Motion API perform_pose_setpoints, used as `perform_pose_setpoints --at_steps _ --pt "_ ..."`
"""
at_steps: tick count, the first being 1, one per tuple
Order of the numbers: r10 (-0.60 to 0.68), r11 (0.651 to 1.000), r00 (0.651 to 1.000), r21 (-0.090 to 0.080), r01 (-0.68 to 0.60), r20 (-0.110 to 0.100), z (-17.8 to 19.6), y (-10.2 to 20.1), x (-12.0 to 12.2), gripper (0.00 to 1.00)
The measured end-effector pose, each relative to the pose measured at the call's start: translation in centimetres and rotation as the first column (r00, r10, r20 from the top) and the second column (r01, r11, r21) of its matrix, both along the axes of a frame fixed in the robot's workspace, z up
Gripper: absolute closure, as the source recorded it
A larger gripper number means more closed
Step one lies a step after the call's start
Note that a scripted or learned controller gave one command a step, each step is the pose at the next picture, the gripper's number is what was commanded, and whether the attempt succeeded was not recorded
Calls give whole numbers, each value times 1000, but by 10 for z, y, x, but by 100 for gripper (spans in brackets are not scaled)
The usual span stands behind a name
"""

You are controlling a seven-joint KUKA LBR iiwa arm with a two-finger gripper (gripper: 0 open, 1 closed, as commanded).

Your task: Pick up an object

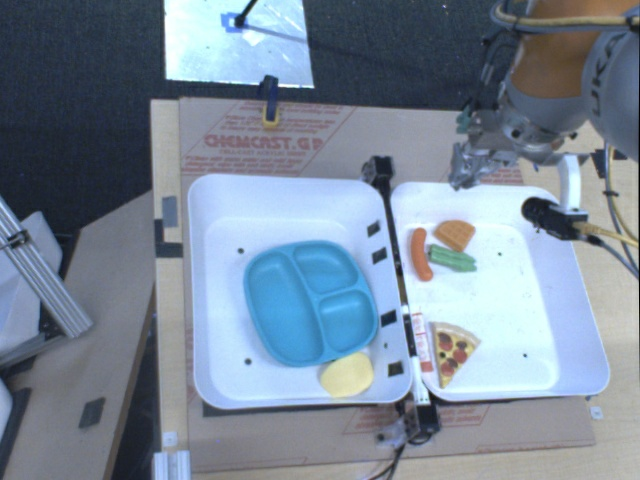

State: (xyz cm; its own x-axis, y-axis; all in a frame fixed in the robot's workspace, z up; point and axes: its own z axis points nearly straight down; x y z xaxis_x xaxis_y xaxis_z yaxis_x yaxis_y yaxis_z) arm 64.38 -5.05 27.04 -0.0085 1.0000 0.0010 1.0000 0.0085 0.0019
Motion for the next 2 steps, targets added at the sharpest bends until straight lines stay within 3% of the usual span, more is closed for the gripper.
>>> perform_pose_setpoints --at_steps 2 --pt "1 1000 1000 1 -1 -3 -27 101 -38 100"
